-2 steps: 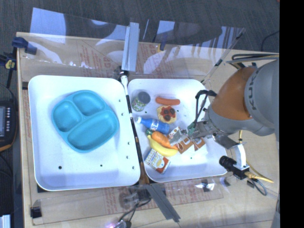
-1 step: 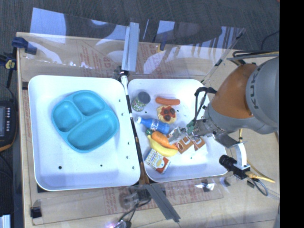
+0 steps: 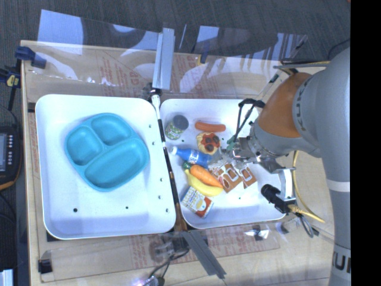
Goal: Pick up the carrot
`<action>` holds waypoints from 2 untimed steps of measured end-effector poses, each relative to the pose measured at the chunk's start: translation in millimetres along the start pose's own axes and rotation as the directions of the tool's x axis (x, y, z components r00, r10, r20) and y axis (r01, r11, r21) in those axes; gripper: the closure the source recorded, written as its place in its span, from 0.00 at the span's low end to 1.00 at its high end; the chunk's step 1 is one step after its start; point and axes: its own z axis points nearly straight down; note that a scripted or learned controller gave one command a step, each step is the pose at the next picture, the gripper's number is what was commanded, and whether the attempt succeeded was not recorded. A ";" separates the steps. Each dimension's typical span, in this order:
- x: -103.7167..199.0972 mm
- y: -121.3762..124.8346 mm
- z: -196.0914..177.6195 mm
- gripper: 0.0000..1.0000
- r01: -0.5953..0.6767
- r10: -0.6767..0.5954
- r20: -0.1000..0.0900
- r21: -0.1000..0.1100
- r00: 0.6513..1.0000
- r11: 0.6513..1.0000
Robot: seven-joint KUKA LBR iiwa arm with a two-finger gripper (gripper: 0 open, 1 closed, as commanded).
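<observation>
The orange carrot (image 3: pixel 206 175) lies in the right bin (image 3: pixel 250 210), slanted across the top of a yellow banana (image 3: pixel 202 187). It rests left of centre, with a blue bottle (image 3: pixel 192 156) just above it. My gripper (image 3: pixel 236 152) hangs low over the middle of the right bin, to the right of and slightly above the carrot, over a brown snack packet (image 3: pixel 233 176). There is a visible gap between the gripper and the carrot. The grey arm with its orange band (image 3: pixel 278 113) reaches in from the right and hides part of the bin's right side.
The right bin also holds a small can (image 3: pixel 177 126), a red sausage (image 3: pixel 210 126), a red-and-yellow toy food piece (image 3: pixel 208 142) and a juice carton (image 3: pixel 197 201). A blue divided plate (image 3: pixel 107 150) sits in the left bin (image 3: pixel 59 213). Cables hang near the bin's right rim.
</observation>
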 end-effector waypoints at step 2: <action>17.4 -16.6 -5.1 0.00 0.148 -0.148 -0.004 0.007 0.989 0.989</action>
